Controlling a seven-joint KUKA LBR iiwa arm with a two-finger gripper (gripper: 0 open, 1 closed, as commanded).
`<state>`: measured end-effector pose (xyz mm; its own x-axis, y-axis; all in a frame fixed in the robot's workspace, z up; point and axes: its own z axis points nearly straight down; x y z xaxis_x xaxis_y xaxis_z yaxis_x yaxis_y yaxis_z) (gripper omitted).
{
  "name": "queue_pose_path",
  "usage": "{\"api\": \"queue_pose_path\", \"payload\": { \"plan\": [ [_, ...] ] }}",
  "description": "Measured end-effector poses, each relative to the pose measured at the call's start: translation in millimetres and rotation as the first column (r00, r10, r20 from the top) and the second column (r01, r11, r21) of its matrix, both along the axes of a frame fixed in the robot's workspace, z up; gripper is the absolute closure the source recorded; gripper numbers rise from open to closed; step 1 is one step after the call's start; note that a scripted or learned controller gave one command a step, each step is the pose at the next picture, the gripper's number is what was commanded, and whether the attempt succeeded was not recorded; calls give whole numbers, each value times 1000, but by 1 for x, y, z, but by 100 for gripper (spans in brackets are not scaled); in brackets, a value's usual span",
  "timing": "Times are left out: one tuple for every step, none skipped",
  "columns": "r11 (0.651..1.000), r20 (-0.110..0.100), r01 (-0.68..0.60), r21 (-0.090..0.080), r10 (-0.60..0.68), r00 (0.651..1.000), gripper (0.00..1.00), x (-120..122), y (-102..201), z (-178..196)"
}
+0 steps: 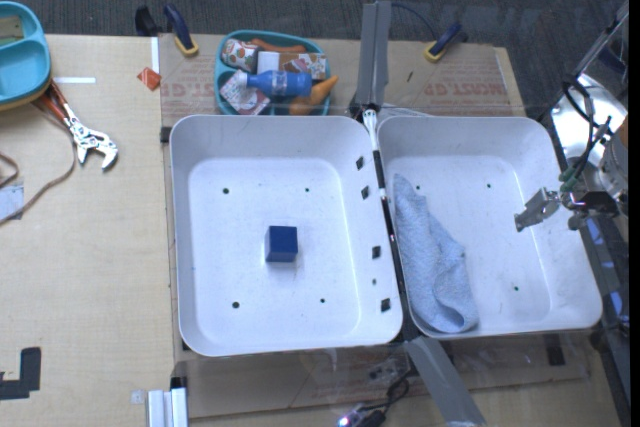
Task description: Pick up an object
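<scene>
A small blue cube [282,243] lies on the floor of the left bin [200,215], a little below its centre. A pale blue-grey cloth [435,260] lies crumpled along the left side of the right bin [520,155], reaching down to its front corner. My gripper [556,206] hangs over the right rim of the right bin, far from both the cloth and the cube. It is small and partly lost against cables and metal parts at the right edge. Nothing shows in its grasp.
A teal bowl [272,75] of small packets and a bottle stands behind the left bin. A wrench [92,145] and a teal tray [20,55] lie on the wooden bench to the left. A grey post [373,55] rises behind the joint between the bins.
</scene>
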<state>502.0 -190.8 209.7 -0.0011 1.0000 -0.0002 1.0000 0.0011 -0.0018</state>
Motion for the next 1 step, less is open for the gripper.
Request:
{"api": "queue_pose_path", "payload": {
  "plan": [
    [979, -1, 204, 11, -204, 979, 0, -12, -21, -108]
  ]
}}
